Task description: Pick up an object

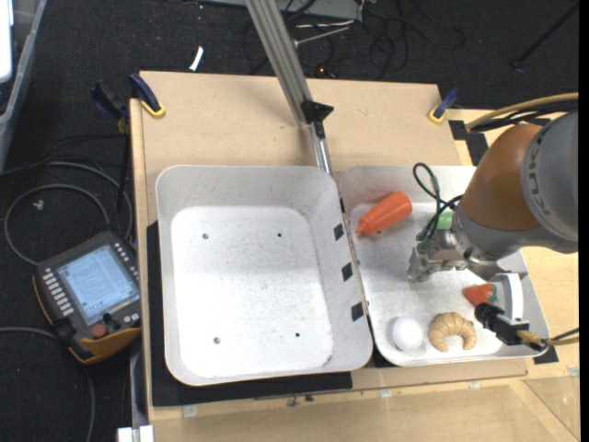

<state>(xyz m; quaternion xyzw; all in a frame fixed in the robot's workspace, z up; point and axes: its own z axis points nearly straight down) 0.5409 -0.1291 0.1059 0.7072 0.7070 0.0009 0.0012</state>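
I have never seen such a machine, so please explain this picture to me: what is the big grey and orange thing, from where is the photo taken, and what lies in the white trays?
The grey and orange thing is a robot arm. It reaches in from the right, and its gripper is low inside the right shallow white bin. I cannot tell whether it holds anything.

The one camera is fixed above the wooden bench and looks down at a slant.

In the right bin lie an orange carrot-shaped toy, a white egg-shaped ball, a tan croissant-shaped toy, a small red-orange piece and something green partly hidden by the arm. The left shallow white bin stands beside it. On the floor at the left lies the handheld control pad.
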